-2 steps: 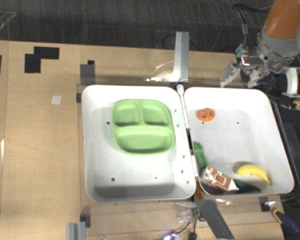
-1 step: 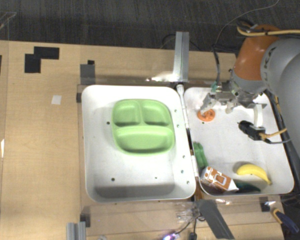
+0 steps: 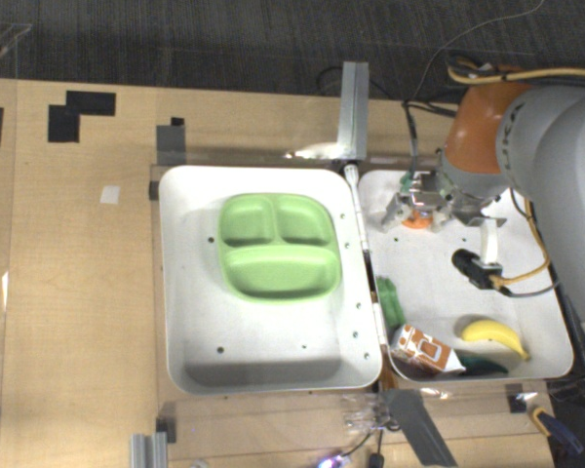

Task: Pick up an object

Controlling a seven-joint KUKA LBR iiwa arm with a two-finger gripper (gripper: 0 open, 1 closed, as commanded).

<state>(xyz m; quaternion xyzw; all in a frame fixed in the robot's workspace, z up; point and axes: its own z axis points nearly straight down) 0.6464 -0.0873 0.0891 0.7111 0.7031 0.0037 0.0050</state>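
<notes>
From the overhead camera you see two white bins, the left bin (image 3: 175,291) holding one green divided plate (image 3: 278,246), the right bin (image 3: 556,344) holding one banana (image 3: 492,336) near its front edge, one brown carton (image 3: 424,351), one green item (image 3: 388,300), your gripper (image 3: 421,208) at the back edge over a small orange object (image 3: 416,220), finger state unclear.

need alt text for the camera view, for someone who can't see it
A grey robot arm with an orange band reaches from the right, its gripper low over a small orange object at the back of the right white bin. That bin also holds a banana, a green item and a brown packet. The left bin holds a green divided plate.
</notes>
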